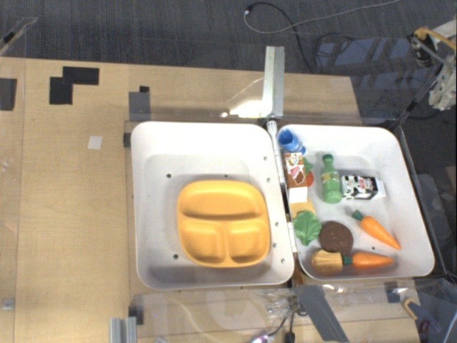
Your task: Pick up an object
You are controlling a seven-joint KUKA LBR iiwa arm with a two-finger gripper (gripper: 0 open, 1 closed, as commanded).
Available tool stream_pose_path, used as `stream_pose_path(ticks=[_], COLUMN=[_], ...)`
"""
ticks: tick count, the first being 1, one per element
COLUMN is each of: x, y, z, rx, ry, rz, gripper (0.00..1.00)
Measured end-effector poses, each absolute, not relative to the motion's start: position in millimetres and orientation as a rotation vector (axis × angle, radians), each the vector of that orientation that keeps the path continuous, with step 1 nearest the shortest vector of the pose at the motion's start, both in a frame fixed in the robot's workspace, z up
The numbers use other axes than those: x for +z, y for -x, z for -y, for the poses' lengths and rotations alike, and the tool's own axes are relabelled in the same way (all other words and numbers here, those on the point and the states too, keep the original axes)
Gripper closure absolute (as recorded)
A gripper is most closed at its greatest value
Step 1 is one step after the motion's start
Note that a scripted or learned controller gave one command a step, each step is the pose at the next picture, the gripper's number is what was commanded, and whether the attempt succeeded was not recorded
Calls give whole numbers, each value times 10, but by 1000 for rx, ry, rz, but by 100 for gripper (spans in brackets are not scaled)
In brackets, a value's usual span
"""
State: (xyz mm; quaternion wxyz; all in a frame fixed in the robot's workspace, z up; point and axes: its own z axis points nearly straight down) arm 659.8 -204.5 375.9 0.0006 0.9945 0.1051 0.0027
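Camera view: carton [359, 186] print unreadable

Soft overhead light, slight blur

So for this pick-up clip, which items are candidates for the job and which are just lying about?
Candidates, in the right bin:
green bottle
two carrots
brown disc
blue cup
black-and-white carton
green leafy piece

Lying about:
yellow divided tray in the left bin
black cable

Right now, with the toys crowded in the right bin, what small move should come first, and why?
Probably bring the arm over the upper carrot: it lies apart from its neighbours near the right bin wall, while the lower carrot touches the brown disc.
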Motion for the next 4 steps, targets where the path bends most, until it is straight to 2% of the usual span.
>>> stream_pose_path(ticks=[1, 2, 4], x=[3668, 3980, 4209], y=[-6610, -6540, -6563], z=[2036, 2045, 2015], rx=[6, 7, 16], ry=[-3123, -3124, -3118], rz=[-332, -331, -356], gripper=[100, 100, 100])
